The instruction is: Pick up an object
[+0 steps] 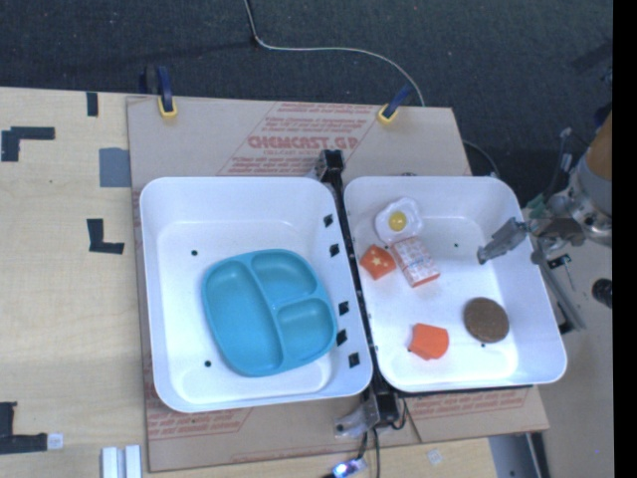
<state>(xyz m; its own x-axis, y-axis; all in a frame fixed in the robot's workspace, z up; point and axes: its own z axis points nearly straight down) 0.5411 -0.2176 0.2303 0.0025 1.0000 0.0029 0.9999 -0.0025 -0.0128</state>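
The right bin [518, 371] holds several small things: a fried-egg toy [397, 220], a red-orange cube [377, 262], a pink and white packet [415, 264], an orange wedge [429, 342] and a brown disc [486, 320]. My gripper [520, 247] hangs over the right bin's right side, above and to the right of the brown disc. Its fingers stand apart, open, with nothing between them. One grey finger [500, 239] points left toward the packet.
The left bin [159, 217] holds a blue divided plate [269, 310]. A black divider strip [343, 267] runs between the bins. Both bins rest on a cardboard sheet [299, 137] clamped at the back. A cable [318, 50] crosses the dark floor behind.
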